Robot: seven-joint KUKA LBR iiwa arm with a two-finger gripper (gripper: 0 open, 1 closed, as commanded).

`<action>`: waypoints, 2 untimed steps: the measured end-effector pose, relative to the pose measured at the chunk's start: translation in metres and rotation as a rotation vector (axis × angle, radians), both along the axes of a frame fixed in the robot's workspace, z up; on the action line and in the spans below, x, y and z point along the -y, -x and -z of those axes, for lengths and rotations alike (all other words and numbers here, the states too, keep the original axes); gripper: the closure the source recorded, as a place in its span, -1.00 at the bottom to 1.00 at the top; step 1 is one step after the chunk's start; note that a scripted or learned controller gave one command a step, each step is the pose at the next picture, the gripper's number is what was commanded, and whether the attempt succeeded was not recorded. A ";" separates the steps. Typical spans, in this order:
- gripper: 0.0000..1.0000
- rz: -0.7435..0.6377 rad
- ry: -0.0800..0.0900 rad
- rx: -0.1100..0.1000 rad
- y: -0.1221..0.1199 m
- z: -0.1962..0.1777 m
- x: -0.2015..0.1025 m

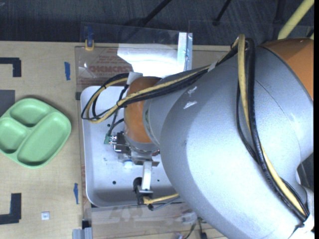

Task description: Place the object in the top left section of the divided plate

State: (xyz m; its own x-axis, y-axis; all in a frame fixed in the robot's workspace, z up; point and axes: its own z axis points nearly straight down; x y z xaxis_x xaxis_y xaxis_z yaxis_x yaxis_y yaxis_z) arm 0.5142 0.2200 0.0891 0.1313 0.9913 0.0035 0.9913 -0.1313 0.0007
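Presently, obj. judged hidden under grey metal arm (224,133); handling and hold pt. unassessable. Gripper (130,158) state cannot be told. Green divided plastic plate (42,138) bare.

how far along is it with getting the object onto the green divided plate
Done: nothing visible; the green three-section plastic plate has every section bare. In hand: the grey arm with its orange band reaches down into the shallow white bin, its wrist hiding any grasp. Left: lifting the object, carrying it over and setting it in the plate's top left section.
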 end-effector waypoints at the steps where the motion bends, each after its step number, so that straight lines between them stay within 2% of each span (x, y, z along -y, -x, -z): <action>1: 1.00 0.154 0.003 -0.065 -0.125 -0.053 0.090; 2: 1.00 0.154 0.004 -0.003 -0.093 -0.165 0.066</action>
State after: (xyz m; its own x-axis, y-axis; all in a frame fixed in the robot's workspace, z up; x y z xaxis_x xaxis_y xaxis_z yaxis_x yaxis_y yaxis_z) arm 0.6077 0.1539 0.2536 0.2822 0.9594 -0.0012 0.9594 -0.2822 -0.0008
